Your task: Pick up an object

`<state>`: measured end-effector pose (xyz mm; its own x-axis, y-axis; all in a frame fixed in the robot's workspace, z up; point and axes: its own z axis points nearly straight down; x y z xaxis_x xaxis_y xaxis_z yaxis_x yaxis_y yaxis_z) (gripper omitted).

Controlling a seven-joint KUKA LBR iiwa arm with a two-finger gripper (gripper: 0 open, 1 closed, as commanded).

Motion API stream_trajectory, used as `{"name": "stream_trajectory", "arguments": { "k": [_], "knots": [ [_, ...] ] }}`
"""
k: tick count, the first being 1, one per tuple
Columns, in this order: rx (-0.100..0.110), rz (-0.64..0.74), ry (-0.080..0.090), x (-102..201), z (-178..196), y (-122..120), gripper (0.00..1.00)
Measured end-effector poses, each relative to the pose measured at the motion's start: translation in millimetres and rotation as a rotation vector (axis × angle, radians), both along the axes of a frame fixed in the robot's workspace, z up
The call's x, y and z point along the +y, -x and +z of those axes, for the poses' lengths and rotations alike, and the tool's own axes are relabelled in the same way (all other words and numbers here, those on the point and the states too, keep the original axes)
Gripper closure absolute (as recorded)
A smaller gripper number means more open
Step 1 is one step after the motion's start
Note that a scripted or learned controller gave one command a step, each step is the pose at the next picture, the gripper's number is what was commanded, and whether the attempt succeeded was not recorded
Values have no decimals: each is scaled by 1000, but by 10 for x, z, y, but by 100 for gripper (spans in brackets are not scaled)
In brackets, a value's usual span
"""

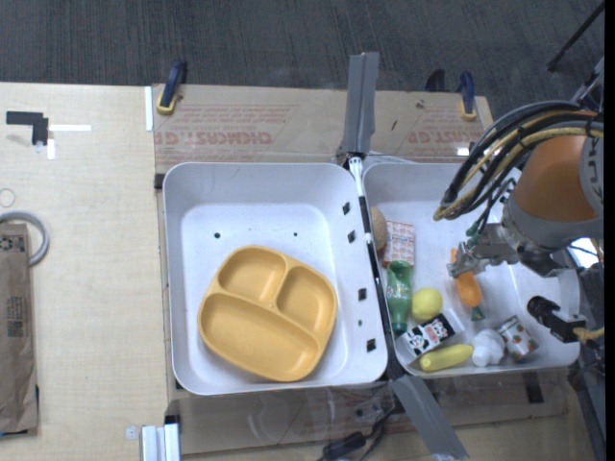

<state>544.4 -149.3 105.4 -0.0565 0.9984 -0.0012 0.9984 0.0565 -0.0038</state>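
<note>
**Arm low over the right bin, gripper beside an orange piece**

The bench top is pale wood on the left and brown printed cardboard (288, 123) behind the bins, held down by blue and yellow clamps (172, 86). Beyond it lies dark grey carpet (240, 17). A brown paper bag (17, 325) lies at the far left edge of the bench.

The left bin (183, 257) holds a yellow divided plate (268, 311) with three compartments, lying flat and turned at a slant.

The right bin (423, 185) holds a cluster of small things along its left and near sides. A green packet (398, 288) lies with its long axis running away from the camera, close to the bin's left wall. Just beside it is a round yellow lemon (427, 303). Below that is a black and white carton (428, 334), tilted, and a yellow banana-like piece (447, 357) lying almost crosswise along the near wall. A white crumpled thing (486, 347) and a small can (517, 339) lie to its right.

The gripper (468, 262) hangs over the middle of the right bin, with black cables looping above the orange band (557, 176). A small orange object (469, 291) sits directly beneath the fingertips, its long axis roughly away from the camera. Whether the fingers are spread or closed, I cannot tell
</note>
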Motion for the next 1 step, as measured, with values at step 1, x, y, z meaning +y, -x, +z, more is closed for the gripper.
{"name": "stream_trajectory", "arguments": {
  "k": [1],
  "knots": [
    [-2, -2, 0, 267, 1022, -354, 100]
  ]
}}
